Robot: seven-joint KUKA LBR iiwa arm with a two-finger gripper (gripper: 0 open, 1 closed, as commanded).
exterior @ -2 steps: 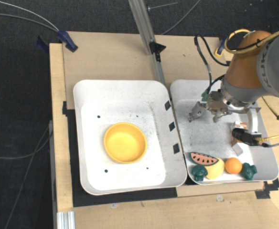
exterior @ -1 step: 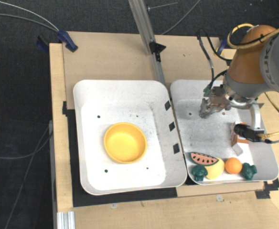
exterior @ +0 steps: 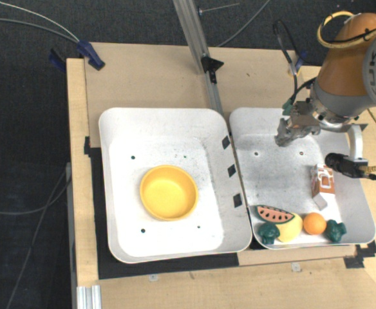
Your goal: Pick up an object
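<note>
My gripper [exterior: 290,134] hangs over the far part of the right bin [exterior: 272,172], above bare bin floor. Nothing shows between its tips. Along the bin's near edge lie a watermelon slice [exterior: 275,214], a yellow fruit [exterior: 291,227], a small green piece [exterior: 269,232], an orange [exterior: 314,224] and another green piece [exterior: 335,230]. A small brown and white carton [exterior: 323,180] lies near the bin's right side, well apart from the gripper. A yellow bowl [exterior: 169,192] sits in the left bin [exterior: 123,134].
A slanted metal pole [exterior: 197,40] rises from between the bins at the back. A black part of the arm [exterior: 346,165] juts over the right bin's right edge. Cables run across the dark floor beyond the bench.
</note>
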